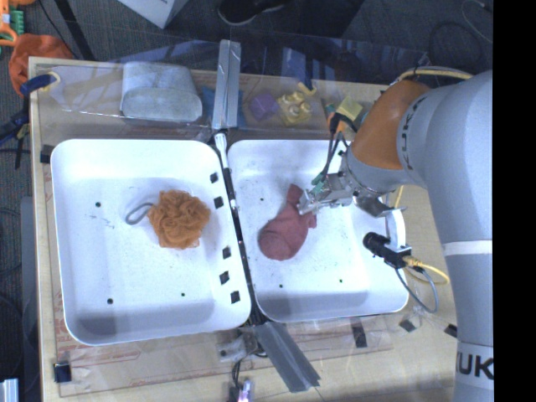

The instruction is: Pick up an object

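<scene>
My claw [316,198] is down inside the right bin [360,296], reaching in from the right, with the orange band [381,136] of my arm just behind and above it. Its tip sits right at the upper end of a maroon cloth lump [283,233], which slumps away from the claw toward the lower left across the bin floor. The claw looks to be touching the top edge of that cloth, but I cannot tell how far apart my fingers stand or whether any cloth is actually between them.

Well to the left of the claw, past the divider between the bins, an orange scrubby ball [178,218] with a grey loop lies in the middle of the left bin [75,308]. Beyond the claw, up along the far edge of the counter [50,99], rest a grey sponge-like block [162,92], a purple piece [265,105] and a yellow toy [295,104]. A black cable connector [378,245] hangs just to the right of and below the claw
</scene>
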`<action>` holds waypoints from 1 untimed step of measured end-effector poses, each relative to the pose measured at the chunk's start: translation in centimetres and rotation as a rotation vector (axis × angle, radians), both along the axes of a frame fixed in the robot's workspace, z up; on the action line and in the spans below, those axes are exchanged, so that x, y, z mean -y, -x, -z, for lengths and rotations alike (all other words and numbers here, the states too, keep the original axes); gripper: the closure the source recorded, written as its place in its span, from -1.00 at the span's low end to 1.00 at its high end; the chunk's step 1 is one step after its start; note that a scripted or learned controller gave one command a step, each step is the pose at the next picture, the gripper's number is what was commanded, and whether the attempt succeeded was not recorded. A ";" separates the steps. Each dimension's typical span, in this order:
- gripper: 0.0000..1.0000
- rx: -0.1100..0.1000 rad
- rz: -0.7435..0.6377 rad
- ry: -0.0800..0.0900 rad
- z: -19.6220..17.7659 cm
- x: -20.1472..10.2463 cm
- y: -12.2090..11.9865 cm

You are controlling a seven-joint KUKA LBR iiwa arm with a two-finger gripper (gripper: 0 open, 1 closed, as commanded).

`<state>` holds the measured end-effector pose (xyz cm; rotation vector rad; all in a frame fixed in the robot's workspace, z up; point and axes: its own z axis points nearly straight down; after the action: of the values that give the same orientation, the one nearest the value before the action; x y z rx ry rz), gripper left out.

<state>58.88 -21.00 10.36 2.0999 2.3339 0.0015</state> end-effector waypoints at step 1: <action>-1.00 0.000 0.000 0.000 0.0 0.0 0.0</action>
<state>58.88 -21.00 10.37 2.0998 2.3340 0.0014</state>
